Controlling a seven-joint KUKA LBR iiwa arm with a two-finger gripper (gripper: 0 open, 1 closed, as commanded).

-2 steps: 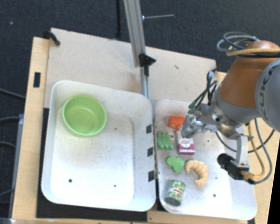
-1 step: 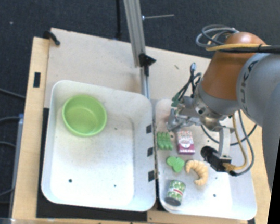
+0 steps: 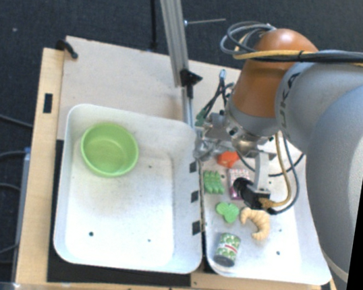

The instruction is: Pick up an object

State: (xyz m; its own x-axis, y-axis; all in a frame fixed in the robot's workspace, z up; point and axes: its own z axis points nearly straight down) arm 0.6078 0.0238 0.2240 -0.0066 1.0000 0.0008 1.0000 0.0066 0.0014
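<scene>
My gripper (image 3: 203,148) hangs low over the near-left part of the right bin (image 3: 301,252), close to the wall between the two bins. Just right of it lies a small orange object (image 3: 228,159). Below it sits a green studded block (image 3: 213,182), with a pink item (image 3: 238,181) beside that, partly hidden by the robot's wrist gear. Further toward the front are a small green toy (image 3: 228,212), a tan croissant (image 3: 257,222) and a short green-labelled can (image 3: 226,248). Nothing shows held in the gripper.
A lime green bowl (image 3: 109,150) rests in the back-left corner of the left bin (image 3: 119,233). A slanted metal rail (image 3: 175,34) rises behind the bins. The big grey arm covers the right bin's far right side.
</scene>
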